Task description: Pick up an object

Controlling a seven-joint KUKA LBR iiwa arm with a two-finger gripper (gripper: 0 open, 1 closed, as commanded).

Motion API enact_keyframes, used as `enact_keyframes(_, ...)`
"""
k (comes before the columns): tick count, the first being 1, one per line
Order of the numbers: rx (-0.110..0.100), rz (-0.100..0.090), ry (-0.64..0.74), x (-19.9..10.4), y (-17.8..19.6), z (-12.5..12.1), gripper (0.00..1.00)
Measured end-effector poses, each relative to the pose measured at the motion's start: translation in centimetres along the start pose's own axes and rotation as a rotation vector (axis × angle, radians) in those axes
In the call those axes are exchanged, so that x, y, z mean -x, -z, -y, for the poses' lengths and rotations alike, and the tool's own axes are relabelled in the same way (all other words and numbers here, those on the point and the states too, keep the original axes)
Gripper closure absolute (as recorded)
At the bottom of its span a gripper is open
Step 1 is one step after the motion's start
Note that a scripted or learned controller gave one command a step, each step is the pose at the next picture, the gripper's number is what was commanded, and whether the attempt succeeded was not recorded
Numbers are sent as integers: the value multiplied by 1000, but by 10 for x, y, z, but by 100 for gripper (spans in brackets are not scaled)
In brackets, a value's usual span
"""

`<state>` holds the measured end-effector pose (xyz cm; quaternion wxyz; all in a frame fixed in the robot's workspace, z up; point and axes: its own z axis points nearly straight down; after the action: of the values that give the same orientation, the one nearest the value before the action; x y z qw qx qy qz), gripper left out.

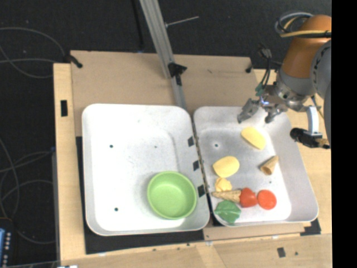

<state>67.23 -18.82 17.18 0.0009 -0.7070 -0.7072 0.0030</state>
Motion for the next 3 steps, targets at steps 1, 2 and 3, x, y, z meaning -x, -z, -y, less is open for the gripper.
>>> enact_keyframes(1,1,0,4,-3,-62,-3,0)
enact_keyframes(2,10,5,6,-1,-45,-5,100)
enact_keyframes(3,14,-1,3,5,18,-10,100)
